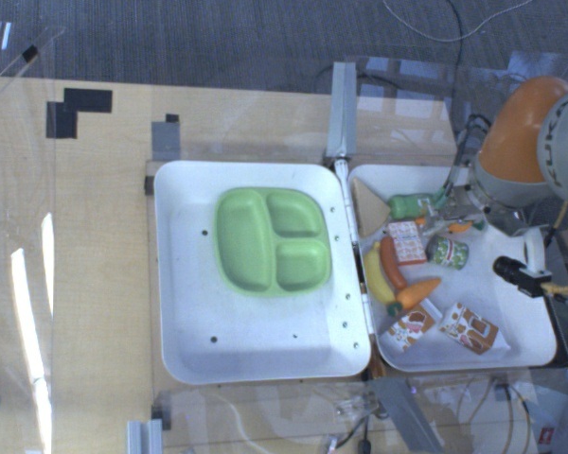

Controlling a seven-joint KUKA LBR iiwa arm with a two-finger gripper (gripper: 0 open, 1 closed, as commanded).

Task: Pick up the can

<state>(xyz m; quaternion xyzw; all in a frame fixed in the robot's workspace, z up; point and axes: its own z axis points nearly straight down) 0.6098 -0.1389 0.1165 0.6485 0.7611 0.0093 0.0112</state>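
You have two white bins side by side on the table. The left bin carries a green divided plate, set toward its far half, well apart from the near edge.

Past the divider, the right bin is crowded. Against its left wall a banana lies lengthwise, with a red sausage just beside it and a carrot crossing near their lower ends. Toward the far edge a green bottle lies on its side. Below it sits a small red-and-white box. The can, green with a pale end, lies on its side near the middle of the bin, just right of that box. Along the near edge you see two flat snack packets, one left of the other.

The arm comes in over the bin's far right corner. The claw hangs just above the can, between it and the bottle; you cannot tell from here how wide its tips stand, and the can is not seen between them.
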